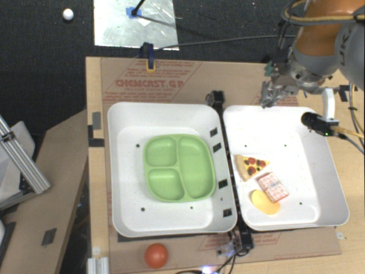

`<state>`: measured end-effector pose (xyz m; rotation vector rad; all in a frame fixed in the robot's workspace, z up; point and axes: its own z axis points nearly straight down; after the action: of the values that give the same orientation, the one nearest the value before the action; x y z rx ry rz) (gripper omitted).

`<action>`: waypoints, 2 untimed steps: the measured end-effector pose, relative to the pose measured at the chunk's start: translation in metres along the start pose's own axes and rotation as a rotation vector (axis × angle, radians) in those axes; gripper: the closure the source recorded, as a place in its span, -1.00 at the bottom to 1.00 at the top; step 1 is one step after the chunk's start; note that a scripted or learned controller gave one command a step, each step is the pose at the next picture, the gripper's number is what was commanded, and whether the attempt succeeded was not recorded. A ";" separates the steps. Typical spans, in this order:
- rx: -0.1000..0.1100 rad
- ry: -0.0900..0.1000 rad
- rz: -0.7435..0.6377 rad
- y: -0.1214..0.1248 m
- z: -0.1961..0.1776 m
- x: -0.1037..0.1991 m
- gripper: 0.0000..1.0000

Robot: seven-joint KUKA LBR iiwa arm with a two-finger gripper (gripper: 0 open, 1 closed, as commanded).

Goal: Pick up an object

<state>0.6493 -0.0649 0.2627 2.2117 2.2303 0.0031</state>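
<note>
Left bin [122, 153]: holds a green 3-compartment tray [178, 168].
Right bin [322, 176]: holds 3 things near its front-left: a pizza slice [250, 166], a red-patterned box [272, 187] and a yellow piece [263, 204] partly under the box.
Gripper [270, 96]: above the right bin's far rim, well apart from the 3 things; grip state cannot be told.
Orange ball [155, 255]: on the bench before the left bin.

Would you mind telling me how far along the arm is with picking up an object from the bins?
Nothing looks done yet. The pizza slice, the small red box and the yellow piece all lie on the right bin's floor, and the green tray sits in the left bin. The hand hangs over the right bin's far edge, apart from them. Descent, grasp and lift all remain.
</note>
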 end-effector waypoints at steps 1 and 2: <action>0.001 0.001 -0.001 -0.016 0.000 0.052 1.00; 0.002 0.001 -0.001 -0.021 0.003 0.099 1.00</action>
<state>0.6275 0.0337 0.2601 2.2122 2.2326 0.0015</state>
